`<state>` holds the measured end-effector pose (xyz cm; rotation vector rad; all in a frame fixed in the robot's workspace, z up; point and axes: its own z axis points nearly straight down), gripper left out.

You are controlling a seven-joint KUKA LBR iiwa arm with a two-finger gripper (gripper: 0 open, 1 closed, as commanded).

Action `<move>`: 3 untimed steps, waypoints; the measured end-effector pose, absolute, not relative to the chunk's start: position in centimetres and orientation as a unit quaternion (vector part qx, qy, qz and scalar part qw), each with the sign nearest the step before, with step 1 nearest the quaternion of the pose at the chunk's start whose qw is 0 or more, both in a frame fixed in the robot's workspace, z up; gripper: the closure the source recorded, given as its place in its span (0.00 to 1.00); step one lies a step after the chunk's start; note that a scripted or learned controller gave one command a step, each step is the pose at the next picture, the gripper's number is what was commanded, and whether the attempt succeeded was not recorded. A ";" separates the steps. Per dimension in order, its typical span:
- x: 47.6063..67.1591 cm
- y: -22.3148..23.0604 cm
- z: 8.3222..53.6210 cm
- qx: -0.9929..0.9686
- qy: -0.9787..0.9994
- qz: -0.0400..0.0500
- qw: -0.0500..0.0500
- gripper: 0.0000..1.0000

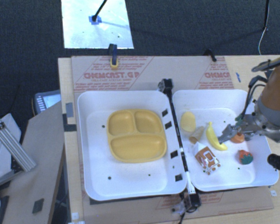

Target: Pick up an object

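Nearest us in the right bin [209,95], below and left of the jaws, lies a small orange-and-white block [207,159]. Below and right of the jaws, well apart from the block, sits a little red and green piece [246,157].

The jaws themselves hang low over the middle of that bin, at the end of the grey arm [275,99], which comes in from the right. Their dark tip points left and reaches the yellow banana [214,137], which lies just left of them (whether tip and fruit truly touch we cannot say). Whether the jaws are apart or together we cannot tell, and we see nothing held between them. Just below them an orange piece [238,138] rests on the bin floor.

Further left of the jaws, beyond the banana, is a small tan piece [195,137]. Just above it is a pale yellow egg-shaped thing [188,121].

Well to the left of the jaws, across the divider, the left bin [85,135] holds a yellow divided plate [135,135].

Far beyond the jaws, a printed cardboard sheet [128,72] covers the surface, with a yellow clamp [114,59] at its back edge and a silvery panel [95,22] behind.
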<state>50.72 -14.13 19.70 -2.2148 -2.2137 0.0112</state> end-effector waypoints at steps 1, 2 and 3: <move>51.0 -14.1 20.4 -0.706 -0.708 0.000 -0.001 0.00; 50.8 -13.3 14.4 -0.707 -0.708 0.001 0.002 0.00; 51.0 -13.1 10.7 -0.707 -0.707 -0.003 0.000 0.00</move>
